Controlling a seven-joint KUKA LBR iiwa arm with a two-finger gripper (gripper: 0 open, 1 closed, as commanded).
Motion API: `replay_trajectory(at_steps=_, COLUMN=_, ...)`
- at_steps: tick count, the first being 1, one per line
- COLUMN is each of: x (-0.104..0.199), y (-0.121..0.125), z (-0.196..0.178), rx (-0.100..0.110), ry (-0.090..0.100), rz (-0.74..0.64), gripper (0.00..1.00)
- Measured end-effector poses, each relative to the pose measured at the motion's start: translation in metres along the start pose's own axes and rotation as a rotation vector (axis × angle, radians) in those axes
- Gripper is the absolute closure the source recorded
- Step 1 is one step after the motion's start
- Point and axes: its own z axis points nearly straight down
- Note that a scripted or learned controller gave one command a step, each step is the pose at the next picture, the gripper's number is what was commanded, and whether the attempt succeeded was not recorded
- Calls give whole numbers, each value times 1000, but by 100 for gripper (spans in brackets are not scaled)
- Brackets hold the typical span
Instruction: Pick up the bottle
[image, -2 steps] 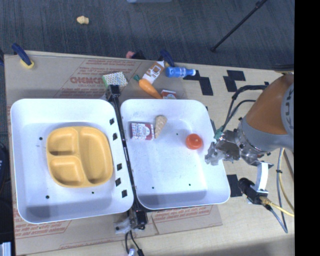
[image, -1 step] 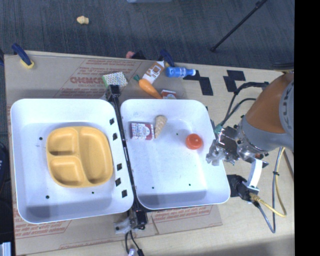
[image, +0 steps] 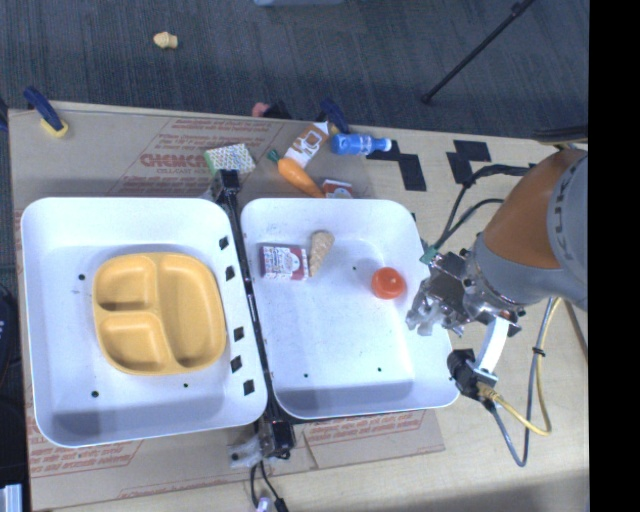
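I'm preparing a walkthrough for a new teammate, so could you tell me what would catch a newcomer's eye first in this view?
Most striking is the yellow divided tray, sitting alone in the left bin. Next comes the grey arm with its orange band, whose gripper hangs at the right bin's right rim, near an orange-red ball, a small red carton and an ice-cream cone. A blue bottle lies outside on the bench behind that bin.

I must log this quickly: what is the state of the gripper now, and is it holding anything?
Gripper: at the right bin's right edge; whether it is open or closed cannot be told, and nothing can be seen held in it.
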Motion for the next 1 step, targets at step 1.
replay_trajectory(at_steps=1, x=0, y=0, z=-1, rx=-2, ry=0, rz=223, gripper=100)
